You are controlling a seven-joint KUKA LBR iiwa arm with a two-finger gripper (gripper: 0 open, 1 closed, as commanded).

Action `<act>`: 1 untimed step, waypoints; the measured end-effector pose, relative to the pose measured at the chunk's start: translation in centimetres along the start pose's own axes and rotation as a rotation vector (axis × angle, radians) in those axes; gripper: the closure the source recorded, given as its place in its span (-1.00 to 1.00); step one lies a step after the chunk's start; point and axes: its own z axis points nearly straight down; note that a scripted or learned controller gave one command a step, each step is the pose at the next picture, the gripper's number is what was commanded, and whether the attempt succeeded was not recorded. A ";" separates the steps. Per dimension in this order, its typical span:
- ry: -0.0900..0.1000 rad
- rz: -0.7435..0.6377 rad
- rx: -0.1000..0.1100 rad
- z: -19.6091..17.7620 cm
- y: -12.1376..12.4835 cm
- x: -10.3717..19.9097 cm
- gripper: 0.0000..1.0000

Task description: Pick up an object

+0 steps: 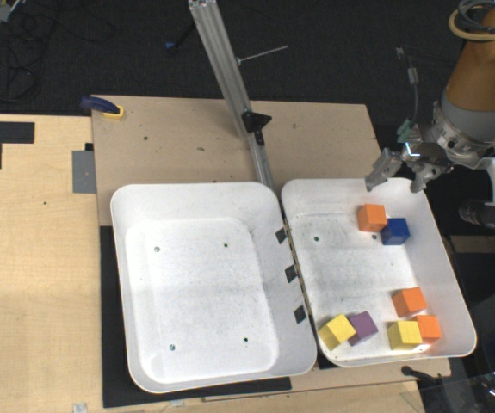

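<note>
My gripper (399,176) hangs open above the far right corner of the right bin (333,205), with nothing between its fingers. Just below it an orange cube (371,218) touches a blue cube (394,231). Toward the bin's near edge lie a yellow cube (337,329) beside a purple cube (363,325), another orange cube (409,300), a second yellow cube (405,335) and a third orange cube (429,328).
The left bin (144,205) sits beside the right one, joined by black clips (291,273). A slanted aluminium rail (228,76) rises behind the bins. A blue and yellow clamp (102,106) lies at the bench's far left corner.
</note>
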 end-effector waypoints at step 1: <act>-0.001 -0.002 -0.005 -0.3 0.1 0.0 -1.00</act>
